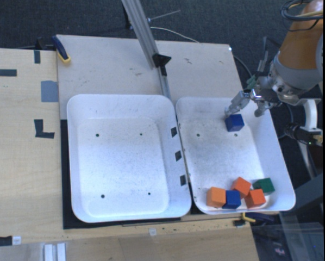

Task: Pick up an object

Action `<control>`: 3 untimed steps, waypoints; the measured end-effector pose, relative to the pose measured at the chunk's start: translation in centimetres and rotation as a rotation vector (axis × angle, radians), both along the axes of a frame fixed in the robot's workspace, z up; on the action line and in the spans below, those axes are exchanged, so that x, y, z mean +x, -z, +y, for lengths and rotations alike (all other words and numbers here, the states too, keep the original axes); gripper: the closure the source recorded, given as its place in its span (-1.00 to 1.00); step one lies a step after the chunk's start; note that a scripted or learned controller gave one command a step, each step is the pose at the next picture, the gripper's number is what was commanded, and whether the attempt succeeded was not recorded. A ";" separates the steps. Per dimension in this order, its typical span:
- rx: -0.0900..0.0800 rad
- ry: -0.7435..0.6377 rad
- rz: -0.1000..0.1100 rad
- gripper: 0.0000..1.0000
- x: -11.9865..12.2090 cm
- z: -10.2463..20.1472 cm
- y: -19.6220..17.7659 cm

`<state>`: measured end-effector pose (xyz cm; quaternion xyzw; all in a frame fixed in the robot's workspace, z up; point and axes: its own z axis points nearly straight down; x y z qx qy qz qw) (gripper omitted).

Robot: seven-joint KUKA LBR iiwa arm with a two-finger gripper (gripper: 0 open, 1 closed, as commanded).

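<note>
On the left of the desk, the shallow white left-hand bin (119,156) carries only dark speckles on its floor. Next to it, the shallow white right-hand bin (217,156) holds the blocks. Along its near edge, toward the near right corner, lie a cluster: an orange cube (216,197), a small dark blue cube (232,199), a second orange cube (241,185), a third orange cube (254,198) and a green block (264,185), all touching or just beside one another.

The task's thing looks to be the lone blue cube (235,123), near the bin's far right corner, well apart from the cluster. One finger of the gripper (248,105) reaches down to its top edge; I cannot tell whether the gripper is released or clenched on it.

To do this well, the cube should sit squarely between both fingers before closing, since the bin's wall is close and a corner pinch could slip.

The grey arm enters from the right, orange band high, wrist angled down and leftward.
</note>
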<state>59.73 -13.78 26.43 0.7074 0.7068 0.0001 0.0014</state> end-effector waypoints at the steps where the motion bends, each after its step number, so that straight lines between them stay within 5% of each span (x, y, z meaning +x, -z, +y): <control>1: 0.001 0.000 0.011 -1.00 1.6 -4.2 12.5; 2: -0.005 -0.003 -0.015 -1.00 7.8 -4.6 15.3; 3: -0.007 -0.007 -0.034 -1.00 7.0 -5.5 15.7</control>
